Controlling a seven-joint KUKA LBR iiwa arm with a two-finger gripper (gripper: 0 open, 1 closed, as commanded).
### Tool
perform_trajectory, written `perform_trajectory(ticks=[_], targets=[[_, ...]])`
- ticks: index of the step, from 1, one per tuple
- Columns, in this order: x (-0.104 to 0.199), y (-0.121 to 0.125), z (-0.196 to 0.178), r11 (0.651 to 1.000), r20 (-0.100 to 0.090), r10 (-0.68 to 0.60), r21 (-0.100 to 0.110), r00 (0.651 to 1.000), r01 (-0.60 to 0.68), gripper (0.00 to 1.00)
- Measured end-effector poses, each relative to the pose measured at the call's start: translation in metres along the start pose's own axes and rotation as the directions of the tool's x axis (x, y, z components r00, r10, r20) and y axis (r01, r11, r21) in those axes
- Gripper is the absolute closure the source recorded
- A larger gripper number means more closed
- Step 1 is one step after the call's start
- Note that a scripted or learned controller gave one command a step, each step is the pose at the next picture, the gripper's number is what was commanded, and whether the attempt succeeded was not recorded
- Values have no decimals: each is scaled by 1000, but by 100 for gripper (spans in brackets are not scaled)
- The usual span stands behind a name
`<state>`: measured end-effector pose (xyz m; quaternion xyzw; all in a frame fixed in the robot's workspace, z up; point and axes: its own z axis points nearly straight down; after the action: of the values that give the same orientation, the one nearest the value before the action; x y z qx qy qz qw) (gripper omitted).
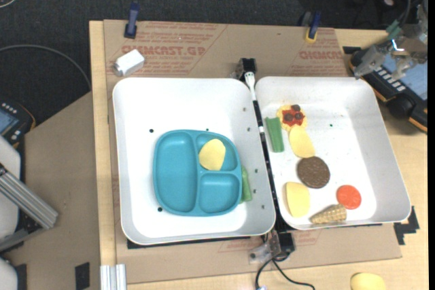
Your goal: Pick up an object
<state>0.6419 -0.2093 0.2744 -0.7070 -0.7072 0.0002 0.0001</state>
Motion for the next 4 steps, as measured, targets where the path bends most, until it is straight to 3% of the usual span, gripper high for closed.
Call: perform_trajectory(ticks=[1, 2, 3, 4], targets=[[63, -63, 128, 1000, -7, -2, 16, 1000, 2, 0], [121, -113, 179, 1000, -6, -3, 11, 1000, 3, 0], [117, -108, 165, 1000, 0, 1, -3, 1000, -1, 100], [83, -43, 191, 1000, 3, -1, -5, 1000, 1, 100]])
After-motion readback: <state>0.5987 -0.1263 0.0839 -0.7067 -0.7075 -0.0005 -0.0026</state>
